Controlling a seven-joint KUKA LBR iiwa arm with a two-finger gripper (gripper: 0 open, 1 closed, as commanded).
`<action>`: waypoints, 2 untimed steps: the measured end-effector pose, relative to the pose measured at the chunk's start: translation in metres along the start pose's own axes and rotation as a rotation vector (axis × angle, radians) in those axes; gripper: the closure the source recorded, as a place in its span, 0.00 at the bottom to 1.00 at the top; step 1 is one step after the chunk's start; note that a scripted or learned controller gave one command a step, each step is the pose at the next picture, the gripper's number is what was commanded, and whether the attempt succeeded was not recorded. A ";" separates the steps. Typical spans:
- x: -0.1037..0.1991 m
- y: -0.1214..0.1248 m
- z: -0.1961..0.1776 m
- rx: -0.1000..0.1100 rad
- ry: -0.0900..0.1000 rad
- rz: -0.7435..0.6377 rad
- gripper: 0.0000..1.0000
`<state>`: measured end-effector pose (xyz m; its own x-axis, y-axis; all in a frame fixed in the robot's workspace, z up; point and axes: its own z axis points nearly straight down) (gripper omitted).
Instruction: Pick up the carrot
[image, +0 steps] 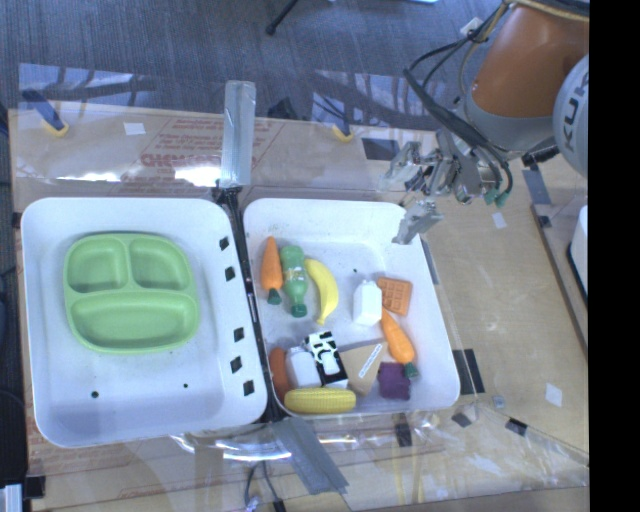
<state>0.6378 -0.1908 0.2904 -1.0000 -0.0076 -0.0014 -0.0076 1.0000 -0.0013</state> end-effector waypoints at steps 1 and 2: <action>0.045 -0.014 0.152 -0.006 0.013 -0.031 0.00; 0.090 -0.017 0.190 0.000 -0.003 -0.296 0.00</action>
<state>0.5484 -0.2091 0.1007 -0.9543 -0.2989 -0.0042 -0.2989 0.9543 -0.0019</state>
